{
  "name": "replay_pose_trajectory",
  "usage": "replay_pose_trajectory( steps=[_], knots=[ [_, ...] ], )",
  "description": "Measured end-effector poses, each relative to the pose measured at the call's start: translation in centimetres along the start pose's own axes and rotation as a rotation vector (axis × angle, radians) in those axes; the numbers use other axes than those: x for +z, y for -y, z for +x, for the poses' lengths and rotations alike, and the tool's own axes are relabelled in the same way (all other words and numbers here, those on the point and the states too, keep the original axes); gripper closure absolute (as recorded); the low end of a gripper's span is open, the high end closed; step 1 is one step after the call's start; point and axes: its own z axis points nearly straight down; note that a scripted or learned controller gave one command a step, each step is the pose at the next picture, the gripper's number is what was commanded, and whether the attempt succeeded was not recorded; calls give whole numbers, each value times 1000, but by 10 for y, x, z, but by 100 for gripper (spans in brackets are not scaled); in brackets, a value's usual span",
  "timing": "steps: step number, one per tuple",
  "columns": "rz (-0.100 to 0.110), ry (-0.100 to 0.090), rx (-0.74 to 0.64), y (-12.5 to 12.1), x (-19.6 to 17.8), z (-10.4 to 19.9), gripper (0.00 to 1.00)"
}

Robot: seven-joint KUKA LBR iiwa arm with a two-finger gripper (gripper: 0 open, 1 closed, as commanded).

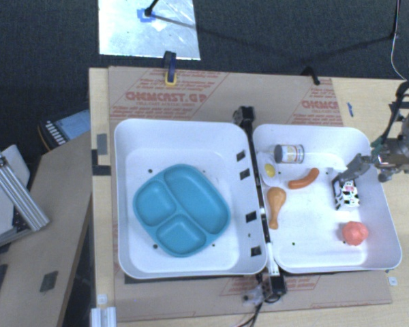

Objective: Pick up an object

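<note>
The right bin (375, 251) holds several small objects. A small jar (289, 154) lies on its side near the back. An orange sausage (304, 178) lies in front of it, and a yellow piece (269, 171) sits near the bin's left wall. A tan drumstick (276, 203) lies beside the divider. A black-and-white cow toy (348, 195) stands in the right half, and a pink lump (355, 233) rests near the front right. My gripper (343, 180) reaches in from the right, just above the cow toy's top.
The left bin (133, 142) holds a blue sectioned plate (182, 210). Black clips (246, 117) run along the divider between the bins. Cardboard (191, 90) lies under both bins. A shiny sheet (148, 19) lies on the dark floor behind.
</note>
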Motion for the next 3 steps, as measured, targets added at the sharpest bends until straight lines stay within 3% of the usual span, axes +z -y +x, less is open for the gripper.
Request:
replay_pose_trajectory(
  steps=[1, 2, 3],
  knots=[
    [-12, 2, -3, -2, -6, 1, 0],
    [-10, 2, -3, -10, 43, 9, 0],
    [-11, 2, -2, -2, 91, 11, 0]
  ],
)
